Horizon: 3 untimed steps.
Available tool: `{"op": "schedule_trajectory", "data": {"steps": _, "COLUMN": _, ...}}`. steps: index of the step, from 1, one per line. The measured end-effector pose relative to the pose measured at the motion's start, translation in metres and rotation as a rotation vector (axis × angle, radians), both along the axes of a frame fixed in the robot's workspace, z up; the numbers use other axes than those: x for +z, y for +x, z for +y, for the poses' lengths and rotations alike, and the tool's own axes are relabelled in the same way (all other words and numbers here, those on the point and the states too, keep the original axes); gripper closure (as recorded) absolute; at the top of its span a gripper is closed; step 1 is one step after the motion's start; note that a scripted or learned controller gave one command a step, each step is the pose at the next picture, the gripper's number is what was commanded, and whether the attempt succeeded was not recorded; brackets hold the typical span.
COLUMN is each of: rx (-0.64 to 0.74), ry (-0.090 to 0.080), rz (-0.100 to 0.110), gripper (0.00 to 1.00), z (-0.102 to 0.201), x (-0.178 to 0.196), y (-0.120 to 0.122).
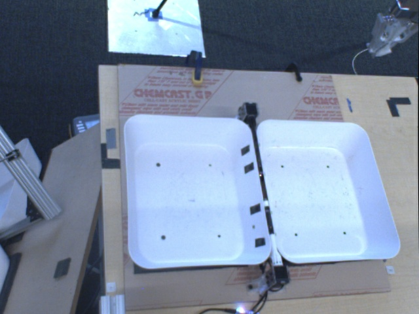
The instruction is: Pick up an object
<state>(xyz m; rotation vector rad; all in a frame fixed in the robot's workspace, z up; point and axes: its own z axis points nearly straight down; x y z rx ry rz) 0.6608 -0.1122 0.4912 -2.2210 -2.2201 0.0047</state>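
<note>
Red "CHEMCAST GP" print, on the brown board (171, 91) under the bins (repeated near the right, unreadable there)

1 fixed camera hangs above the worktop (373, 97) and looks down at a slant, far enough back to take in both white bins whole. The left bin (134, 195) and the right bin (376, 195) sit side by side across the middle of the view. Dark floor (52, 44) fills the top, and the tool (391, 34) enters at the upper right corner.
</note>
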Motion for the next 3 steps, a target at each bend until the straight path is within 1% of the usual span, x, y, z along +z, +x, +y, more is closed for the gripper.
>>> {"op": "schedule_trajectory", "data": {"steps": 1, "rx": 0.006, "ry": 0.005, "rz": 0.011, "gripper": 1.0, "z": 0.04, "x": -0.166, "y": 0.002}}
{"op": "schedule_trajectory", "data": {"steps": 2, "rx": 0.014, "ry": 0.005, "rz": -0.015, "gripper": 1.0, "z": 0.124, "x": -0.072, "y": -0.003}}
{"op": "schedule_trajectory", "data": {"steps": 3, "rx": 0.01, "ry": 0.003, "rz": 0.012, "gripper": 1.0, "z": 0.197, "x": -0.235, "y": 0.002}}
